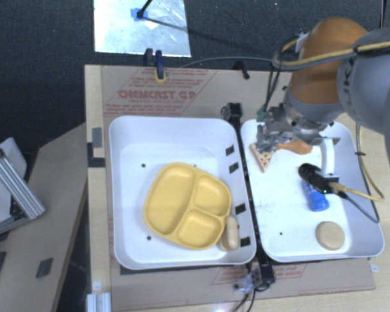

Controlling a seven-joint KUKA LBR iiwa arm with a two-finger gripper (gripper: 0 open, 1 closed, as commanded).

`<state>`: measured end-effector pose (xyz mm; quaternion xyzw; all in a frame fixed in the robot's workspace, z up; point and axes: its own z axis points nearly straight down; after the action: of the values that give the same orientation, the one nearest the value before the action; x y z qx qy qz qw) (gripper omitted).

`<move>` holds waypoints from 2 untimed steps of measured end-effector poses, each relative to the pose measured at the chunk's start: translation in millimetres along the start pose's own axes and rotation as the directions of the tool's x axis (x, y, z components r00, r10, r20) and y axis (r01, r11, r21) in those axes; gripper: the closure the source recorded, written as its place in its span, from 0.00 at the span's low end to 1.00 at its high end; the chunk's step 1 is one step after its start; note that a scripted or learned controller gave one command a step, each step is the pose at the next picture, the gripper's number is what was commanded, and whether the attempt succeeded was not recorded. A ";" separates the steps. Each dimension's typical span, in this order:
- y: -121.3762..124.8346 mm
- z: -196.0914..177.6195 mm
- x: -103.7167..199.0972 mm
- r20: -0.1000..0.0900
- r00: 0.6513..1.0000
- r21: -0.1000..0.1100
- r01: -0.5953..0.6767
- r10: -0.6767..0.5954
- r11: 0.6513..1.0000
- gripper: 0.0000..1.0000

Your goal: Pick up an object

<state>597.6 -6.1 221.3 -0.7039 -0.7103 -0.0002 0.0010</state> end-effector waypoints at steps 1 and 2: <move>-12.8 8.2 53.1 0.000 1.000 0.000 -0.001 0.001 1.000 1.00; -30.2 14.8 102.7 0.001 1.000 0.000 -0.001 0.001 1.000 1.00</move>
<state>566.4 96.3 206.7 -0.7042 -0.7100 0.0001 0.0009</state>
